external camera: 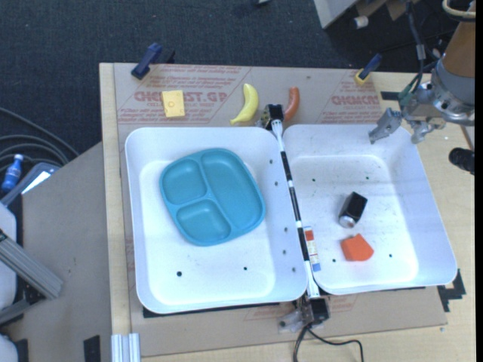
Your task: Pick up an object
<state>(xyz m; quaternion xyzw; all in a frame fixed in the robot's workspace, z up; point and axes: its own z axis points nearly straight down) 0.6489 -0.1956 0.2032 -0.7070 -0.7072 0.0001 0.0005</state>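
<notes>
The grey two-finger claw (pixel 402 127) hangs open and empty over the far right rim of the right shallow white bin (pixel 423 202). Below and left of it, two things sit in that bin: one small black cylinder (pixel 352 208) and one orange wedge block (pixel 357 248). Way left of the claw, the left white bin (pixel 147 255) holds one blue divided plastic plate (pixel 211 195).
</notes>
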